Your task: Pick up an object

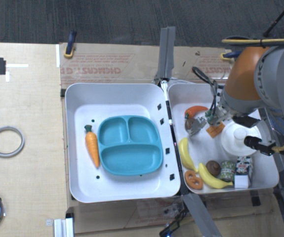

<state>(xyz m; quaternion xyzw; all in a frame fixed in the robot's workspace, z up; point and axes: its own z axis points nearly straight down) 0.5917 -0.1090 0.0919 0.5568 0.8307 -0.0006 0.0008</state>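
My gripper [197, 126] is low in the right bin [267, 179], near its left wall. It hangs over the upper part of the bin, just below a red-orange object [197, 110] and left of a small orange block [215, 130]. A yellow banana [183, 153] lies just below the gripper. Another banana [212, 177], a brown pretzel [193, 180], a dark brown round item [212, 168], a green can [227, 171] and a small printed box [244, 166] lie along the bin's near side. I see nothing held.
The left bin [77, 172] holds a blue divided plate [130, 145] and an orange carrot [92, 145]. A grey divider post [166, 53] rises between the bins. A grey tape ring [6, 141] lies on the bench at far left.
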